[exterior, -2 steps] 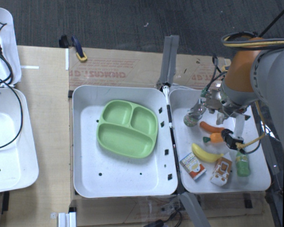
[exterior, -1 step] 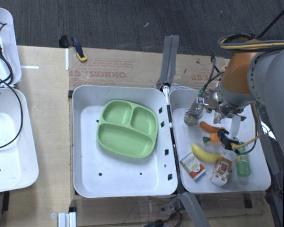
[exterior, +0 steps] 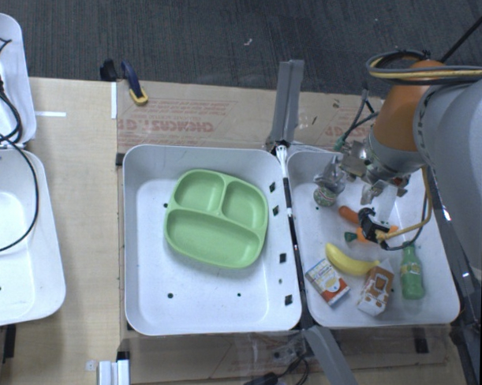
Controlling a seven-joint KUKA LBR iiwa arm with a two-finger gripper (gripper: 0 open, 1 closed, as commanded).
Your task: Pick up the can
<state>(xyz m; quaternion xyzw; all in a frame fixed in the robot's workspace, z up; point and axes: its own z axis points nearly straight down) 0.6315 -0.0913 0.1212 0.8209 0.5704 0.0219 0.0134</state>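
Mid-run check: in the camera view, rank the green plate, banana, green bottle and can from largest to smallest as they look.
Largest: green plate, by a wide margin.
Next: banana and green bottle. They look about alike in size, so I won't rank one above the other.
Smallest: can.

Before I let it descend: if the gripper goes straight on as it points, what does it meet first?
Probably the can, seemingly just below the gripper at the right bin's far-left corner, though depth is unclear.
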